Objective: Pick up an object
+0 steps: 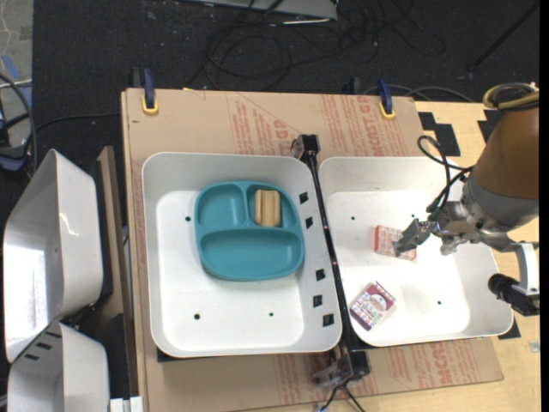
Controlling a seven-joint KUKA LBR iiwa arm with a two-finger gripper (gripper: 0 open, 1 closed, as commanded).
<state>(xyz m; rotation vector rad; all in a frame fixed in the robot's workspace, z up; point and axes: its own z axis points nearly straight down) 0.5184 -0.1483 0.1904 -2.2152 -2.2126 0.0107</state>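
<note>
Red-and-white, the small packet (pixel 388 239) lies in the right bin (pixel 480 316), touching our gripper (pixel 410 239); whether its claw is open or closed we cannot tell. We judge a centred, level approach best, avoiding the purple packet (pixel 372 305) nearby.

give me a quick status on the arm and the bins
Gripper low in right bin, at the red-white packet. Grasp unconfirmed. Purple packet lies apart. Teal tray in left bin.
</note>
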